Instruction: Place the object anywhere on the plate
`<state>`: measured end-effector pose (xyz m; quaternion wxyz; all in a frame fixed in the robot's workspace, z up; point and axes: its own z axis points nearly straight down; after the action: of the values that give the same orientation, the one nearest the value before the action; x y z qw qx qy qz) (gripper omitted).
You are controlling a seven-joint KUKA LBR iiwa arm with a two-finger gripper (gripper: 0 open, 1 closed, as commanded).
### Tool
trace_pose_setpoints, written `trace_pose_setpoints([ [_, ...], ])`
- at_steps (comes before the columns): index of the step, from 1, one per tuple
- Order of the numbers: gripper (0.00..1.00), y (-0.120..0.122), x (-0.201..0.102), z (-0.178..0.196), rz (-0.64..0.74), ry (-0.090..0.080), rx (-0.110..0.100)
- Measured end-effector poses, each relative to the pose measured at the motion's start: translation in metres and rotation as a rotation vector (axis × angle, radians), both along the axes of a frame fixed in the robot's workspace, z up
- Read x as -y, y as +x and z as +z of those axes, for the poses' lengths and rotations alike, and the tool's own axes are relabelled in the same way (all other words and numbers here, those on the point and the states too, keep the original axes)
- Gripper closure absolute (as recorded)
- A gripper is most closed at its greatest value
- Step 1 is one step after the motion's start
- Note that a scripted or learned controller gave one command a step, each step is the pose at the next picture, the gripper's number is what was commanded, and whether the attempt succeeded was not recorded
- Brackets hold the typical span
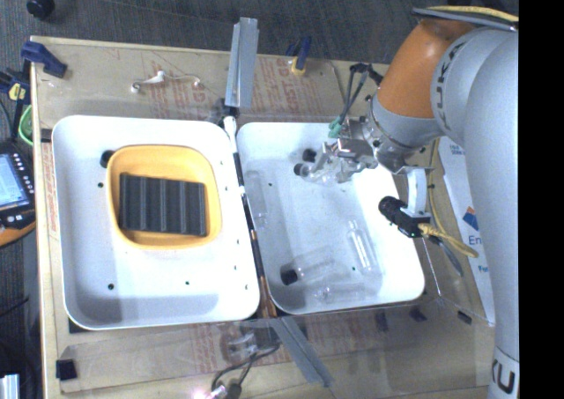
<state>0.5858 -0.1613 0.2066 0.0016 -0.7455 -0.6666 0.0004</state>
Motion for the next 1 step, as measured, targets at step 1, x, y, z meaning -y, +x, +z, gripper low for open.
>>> trace_pose_setpoints([
  [1,1.00,0.0425,-0.1171,-0.0140,0.190,-0.010,0.004],
])
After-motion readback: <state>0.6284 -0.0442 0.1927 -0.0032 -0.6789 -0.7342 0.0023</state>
